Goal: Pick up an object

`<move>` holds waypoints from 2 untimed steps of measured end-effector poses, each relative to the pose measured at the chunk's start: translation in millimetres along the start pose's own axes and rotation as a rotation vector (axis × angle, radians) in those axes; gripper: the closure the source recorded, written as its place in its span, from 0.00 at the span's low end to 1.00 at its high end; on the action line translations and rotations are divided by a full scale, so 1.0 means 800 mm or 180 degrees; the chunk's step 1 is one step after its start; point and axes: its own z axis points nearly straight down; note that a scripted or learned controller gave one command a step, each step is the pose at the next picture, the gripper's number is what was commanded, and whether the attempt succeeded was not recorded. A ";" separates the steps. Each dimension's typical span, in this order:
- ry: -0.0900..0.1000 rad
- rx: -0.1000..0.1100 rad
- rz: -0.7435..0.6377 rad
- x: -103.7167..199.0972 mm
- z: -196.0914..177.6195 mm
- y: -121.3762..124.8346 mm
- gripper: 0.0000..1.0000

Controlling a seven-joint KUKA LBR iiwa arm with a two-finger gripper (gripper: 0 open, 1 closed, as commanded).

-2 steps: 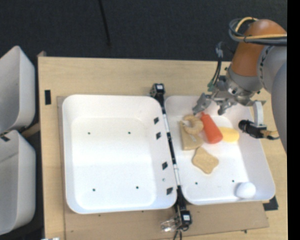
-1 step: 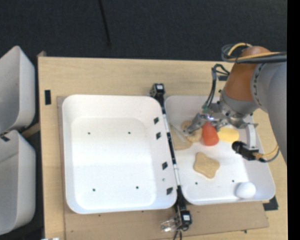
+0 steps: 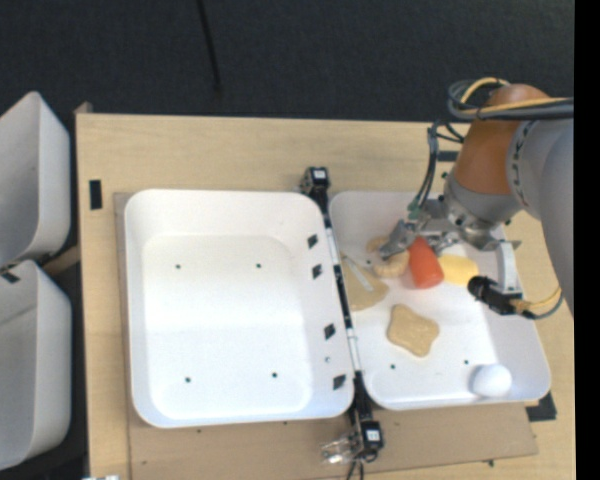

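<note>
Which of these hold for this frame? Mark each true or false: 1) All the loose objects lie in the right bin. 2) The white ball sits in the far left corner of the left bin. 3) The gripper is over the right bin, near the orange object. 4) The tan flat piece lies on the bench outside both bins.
1) True. The orange object, yellow object, tan flat piece and white ball all lie in the right bin.
2) False. The ball sits in the right bin's near right corner.
3) True. The gripper is just above the orange object.
4) False. It lies inside the right bin, near the middle.
</note>
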 end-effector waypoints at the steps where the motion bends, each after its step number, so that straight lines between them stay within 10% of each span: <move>1: 0.0005 0.0024 -0.0005 0.028 -0.015 -0.097 1.00; 2: 0.0003 -0.0014 -0.0036 0.111 -0.117 -0.054 1.00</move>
